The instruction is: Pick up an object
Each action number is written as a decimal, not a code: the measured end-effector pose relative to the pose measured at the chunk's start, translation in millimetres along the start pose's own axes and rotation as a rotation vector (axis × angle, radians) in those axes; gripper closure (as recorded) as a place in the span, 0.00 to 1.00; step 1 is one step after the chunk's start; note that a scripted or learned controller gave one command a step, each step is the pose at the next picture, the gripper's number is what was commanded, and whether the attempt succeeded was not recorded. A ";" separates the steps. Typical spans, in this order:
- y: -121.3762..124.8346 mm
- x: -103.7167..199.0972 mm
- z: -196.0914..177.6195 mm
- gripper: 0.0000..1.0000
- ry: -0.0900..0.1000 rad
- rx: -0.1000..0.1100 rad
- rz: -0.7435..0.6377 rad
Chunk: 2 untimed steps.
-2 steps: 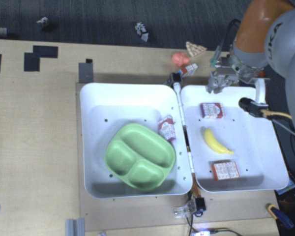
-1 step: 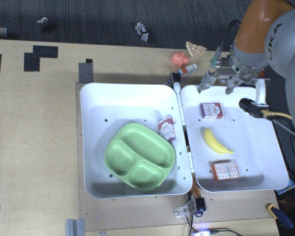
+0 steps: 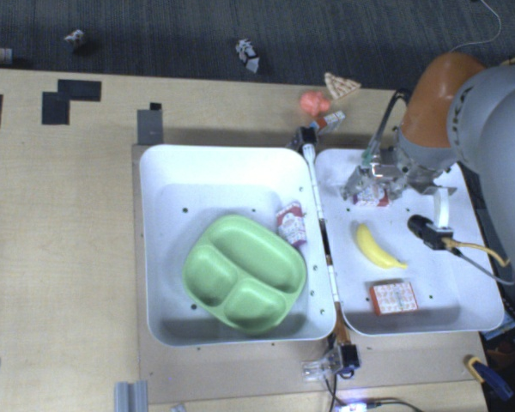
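Note:
My gripper (image 3: 374,181) hangs low over the far part of the right bin (image 3: 463,312). Directly beneath it lies a small red and white packet (image 3: 375,199), partly hidden by the gripper. A yellow banana (image 3: 377,247) lies in the middle of the same bin, nearer the camera than the gripper. Close to that bin's front wall rests a flat red box (image 3: 393,297). In the left bin (image 3: 159,230) a green divided plate (image 3: 243,270) sits tilted, and a red and white wrapper (image 3: 291,224) lies at its far right side.
The ridge where the two bins meet (image 3: 322,230) runs just left of the gripper. Beyond the bins, a pink ball (image 3: 314,103), a toy pizza slice (image 3: 342,85) and a small tube (image 3: 330,121) lie on the bench. The grey arm (image 3: 489,118) covers the right bin's far right corner.

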<state>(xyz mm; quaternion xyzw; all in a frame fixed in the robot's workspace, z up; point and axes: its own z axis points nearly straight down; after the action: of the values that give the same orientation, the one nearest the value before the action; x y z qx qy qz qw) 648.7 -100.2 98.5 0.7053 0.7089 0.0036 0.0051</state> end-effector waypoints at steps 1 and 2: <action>1.9 0.3 -12.0 1.00 -0.001 -0.006 -0.001; 1.7 0.3 -11.8 0.00 0.000 -0.005 -0.001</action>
<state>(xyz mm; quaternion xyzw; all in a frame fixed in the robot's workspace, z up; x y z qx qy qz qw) 650.3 -99.9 110.3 0.7049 0.7092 0.0054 0.0072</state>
